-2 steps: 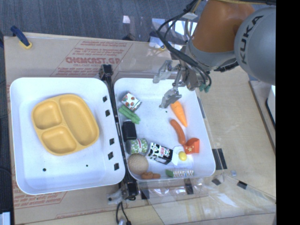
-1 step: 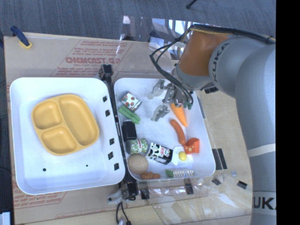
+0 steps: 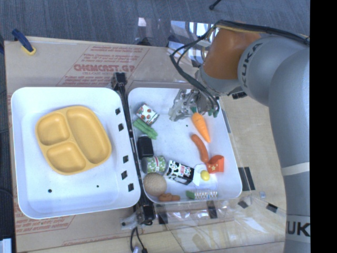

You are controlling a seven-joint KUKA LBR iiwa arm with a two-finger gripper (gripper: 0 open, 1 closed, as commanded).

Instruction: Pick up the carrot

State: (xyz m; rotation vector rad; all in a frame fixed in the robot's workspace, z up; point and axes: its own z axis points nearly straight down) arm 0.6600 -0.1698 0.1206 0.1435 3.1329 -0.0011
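Note:
The carrot (image 3: 201, 127) is orange with a small green top and lies slanted in the upper right part of the right bin (image 3: 227, 141). My gripper (image 3: 184, 108) hangs low over the bin's far end, just up and left of the carrot's green top. Nothing shows inside the gripper. The grey arm with its orange band (image 3: 227, 52) comes in from the upper right and hides the bin's far right corner.
Below the carrot lie an orange-red sausage (image 3: 199, 147), a red piece (image 3: 216, 164), a cow-patterned carton (image 3: 180, 172) and a brown ball (image 3: 155, 184). A strawberry-print can (image 3: 147, 114), green bean (image 3: 145, 129) and black item (image 3: 145, 146) sit left. The left bin holds a yellow divided plate (image 3: 73, 138).

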